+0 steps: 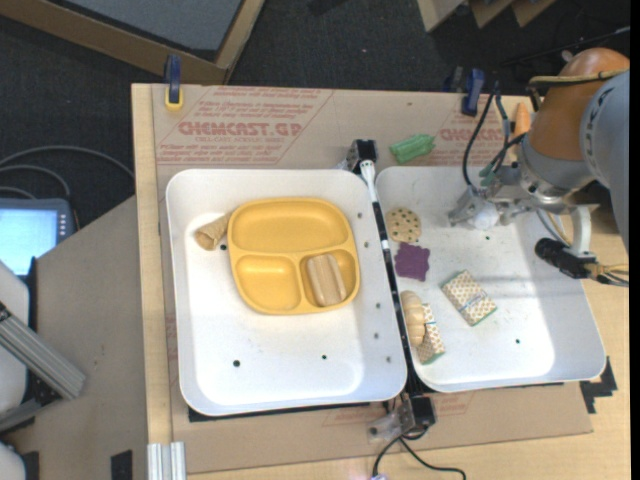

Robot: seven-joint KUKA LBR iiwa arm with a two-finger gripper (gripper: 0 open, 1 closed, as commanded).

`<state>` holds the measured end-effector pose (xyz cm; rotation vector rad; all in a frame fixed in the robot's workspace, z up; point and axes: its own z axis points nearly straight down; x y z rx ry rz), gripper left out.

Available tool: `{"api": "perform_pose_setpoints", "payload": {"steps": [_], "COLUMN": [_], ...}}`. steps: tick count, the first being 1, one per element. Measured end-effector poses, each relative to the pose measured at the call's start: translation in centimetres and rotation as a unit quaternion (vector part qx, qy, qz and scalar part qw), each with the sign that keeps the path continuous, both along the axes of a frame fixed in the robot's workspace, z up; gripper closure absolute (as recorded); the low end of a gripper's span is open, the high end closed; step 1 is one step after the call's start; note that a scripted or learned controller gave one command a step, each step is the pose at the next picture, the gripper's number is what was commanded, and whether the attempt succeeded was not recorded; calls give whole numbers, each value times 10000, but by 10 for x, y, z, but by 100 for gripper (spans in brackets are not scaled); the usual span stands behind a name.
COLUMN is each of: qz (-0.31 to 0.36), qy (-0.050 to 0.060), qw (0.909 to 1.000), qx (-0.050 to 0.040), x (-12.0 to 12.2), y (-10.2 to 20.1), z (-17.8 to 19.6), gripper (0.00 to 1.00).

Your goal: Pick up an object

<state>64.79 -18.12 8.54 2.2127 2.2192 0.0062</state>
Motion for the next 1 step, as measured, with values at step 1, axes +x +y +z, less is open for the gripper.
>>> {"api": "perform_pose_setpoints", "payload": {"steps": [1], "qz": [-26], "qy": [75], "qw": [10000], "qx": [27], "x": [-68], "y": [2], "z": [-1], "gripper": [0]}}
